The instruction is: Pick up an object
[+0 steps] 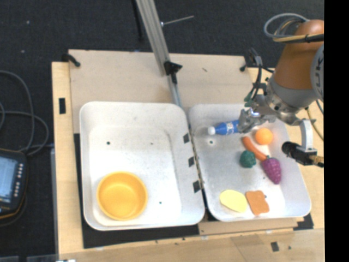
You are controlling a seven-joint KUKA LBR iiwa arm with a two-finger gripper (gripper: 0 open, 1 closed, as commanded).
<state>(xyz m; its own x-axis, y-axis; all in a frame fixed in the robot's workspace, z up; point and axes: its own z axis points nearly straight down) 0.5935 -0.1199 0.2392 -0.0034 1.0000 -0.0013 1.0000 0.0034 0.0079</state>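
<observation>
Reaching in over the right bin, the grey arm with its orange band kept its fingers low near the far edge of that bin. Whether the fingers were apart or together, I cannot tell, because the wrist covered them. Just beside the fingers, on the side toward the left bin, lay a small blue bottle with a white cap; its blue end seemed to touch them, but a grip was not visible. Just on the other side of the fingers sat an orange ball. Nearer to the camera than the fingers were a carrot, a dark green round object and a purple grape bunch. Farther from the fingers, by the near rim, lay a yellow flat piece and an orange flat piece, touching each other. Well apart from the fingers, a yellow bowl stood in the left bin on the counter.
</observation>
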